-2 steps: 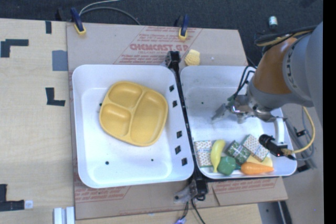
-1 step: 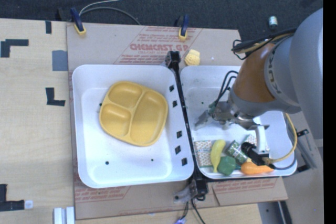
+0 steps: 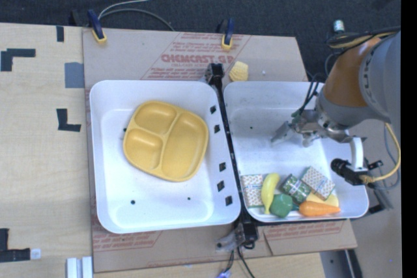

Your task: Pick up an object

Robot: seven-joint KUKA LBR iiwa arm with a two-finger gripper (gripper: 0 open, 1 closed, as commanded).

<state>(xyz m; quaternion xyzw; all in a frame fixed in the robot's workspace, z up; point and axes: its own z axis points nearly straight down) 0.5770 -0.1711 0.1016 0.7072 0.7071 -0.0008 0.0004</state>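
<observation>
The gripper [image 3: 293,133] is hanging over the bare upper part of the right bin [image 3: 260,101], fingers spread and grasping nothing. The toy food pile [image 3: 290,192] is lying along the bin's lower edge, right of centre in the frame, while a yellow tray [image 3: 166,140] is sitting in the left bin [image 3: 104,159].

Single fixed camera above the worktop [image 3: 39,140], looking down at a slant, mid-distance; both white bins [image 3: 104,159] fully in frame; arm [image 3: 365,81] enters from view's right.
</observation>
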